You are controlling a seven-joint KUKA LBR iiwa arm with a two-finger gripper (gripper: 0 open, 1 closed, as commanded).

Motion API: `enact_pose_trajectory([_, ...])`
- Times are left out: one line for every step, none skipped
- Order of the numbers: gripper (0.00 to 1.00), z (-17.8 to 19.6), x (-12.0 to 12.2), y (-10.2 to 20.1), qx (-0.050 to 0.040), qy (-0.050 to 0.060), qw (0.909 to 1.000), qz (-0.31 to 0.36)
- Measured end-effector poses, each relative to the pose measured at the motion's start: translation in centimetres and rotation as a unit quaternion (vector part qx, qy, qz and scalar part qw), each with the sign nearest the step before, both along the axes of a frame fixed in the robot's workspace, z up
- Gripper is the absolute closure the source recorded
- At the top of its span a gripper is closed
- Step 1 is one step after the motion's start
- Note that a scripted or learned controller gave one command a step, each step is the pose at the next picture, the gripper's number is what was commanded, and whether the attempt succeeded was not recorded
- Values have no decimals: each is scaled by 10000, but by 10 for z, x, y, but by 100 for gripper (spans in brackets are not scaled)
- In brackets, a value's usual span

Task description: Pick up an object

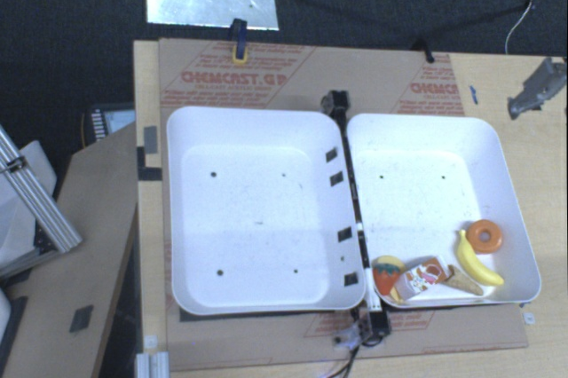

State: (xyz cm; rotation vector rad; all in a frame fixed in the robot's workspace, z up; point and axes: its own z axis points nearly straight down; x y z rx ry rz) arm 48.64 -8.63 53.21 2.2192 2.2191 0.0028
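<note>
1. Yellow plastic-looking banana point(477, 261); lies in the right bin point(417, 137) near its front right corner, curving from beside the doughnut down toward the front wall; judged a light, stiff, hollow toy with a smooth and probably slippery skin; best taken across its middle, where the body is narrowest and the sides run nearly parallel; the curved ends would likely squirt out of a pinch.
2. Orange doughnut point(485, 235); a ring with a dark centre, just beside the banana's upper end, perhaps touching it; judged light and rigid; takeable across the ring, though the banana crowds one side.
3. Red-and-white carton point(421, 278); lies flat by the front wall, between the round fruit and a tan cone-like piece point(462, 281); judged light, thin-walled and easily dented; flat faces suit a pinch, but neighbours sit close on both sides.
4. Round orange-red fruit point(387, 274); sits at the bin's front left corner, hard by the divider; judged smooth and prone to roll; walls leave little room for fingers.
5. Left bin point(248, 123); white, shallow, beside the right one.
6. Gripper point(536, 91); grey, at the view's right edge, well apart from the cluster, beyond the right bin's back right corner; too small and blurred to tell its state; nothing visibly held; the pick seems not yet begun.
</note>
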Motion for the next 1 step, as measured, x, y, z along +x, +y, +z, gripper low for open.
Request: enact_pose_trajectory([0,-5,0,-7,-1,-1,10000,0])
